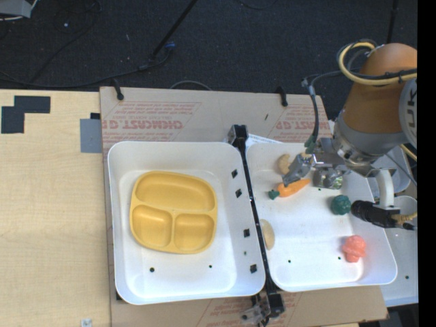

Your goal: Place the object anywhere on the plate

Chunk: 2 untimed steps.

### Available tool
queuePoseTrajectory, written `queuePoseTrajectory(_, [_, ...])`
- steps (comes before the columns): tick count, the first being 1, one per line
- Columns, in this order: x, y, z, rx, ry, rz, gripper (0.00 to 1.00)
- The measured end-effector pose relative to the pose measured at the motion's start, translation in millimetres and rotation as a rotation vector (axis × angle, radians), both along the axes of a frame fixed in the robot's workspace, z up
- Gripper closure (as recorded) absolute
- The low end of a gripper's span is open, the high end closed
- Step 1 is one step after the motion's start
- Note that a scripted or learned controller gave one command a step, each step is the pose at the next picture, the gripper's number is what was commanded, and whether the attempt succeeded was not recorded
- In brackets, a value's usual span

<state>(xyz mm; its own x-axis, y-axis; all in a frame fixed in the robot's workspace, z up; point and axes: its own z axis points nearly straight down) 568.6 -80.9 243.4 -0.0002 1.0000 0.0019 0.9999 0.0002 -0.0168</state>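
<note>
The carrot (291, 189) lies just under the pincer (300, 171).

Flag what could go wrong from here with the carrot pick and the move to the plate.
1. The hand sits at the carrot's upper end, not its middle, so a lift there may let it pivot or slip.
2. The tan piece lies close by and could get nudged.
3. The yellow plate is in the other bin, across the black divider; a low carry could clip it.
</note>
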Motion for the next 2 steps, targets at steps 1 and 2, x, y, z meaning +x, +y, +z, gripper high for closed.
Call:
queuePoseTrajectory(1, [2, 0, 5, -0.001, -0.009, 0.001, 0.0])
queuePoseTrajectory(2, [-7, 2, -59, 0.0, -0.003, 0.001, 0.0])
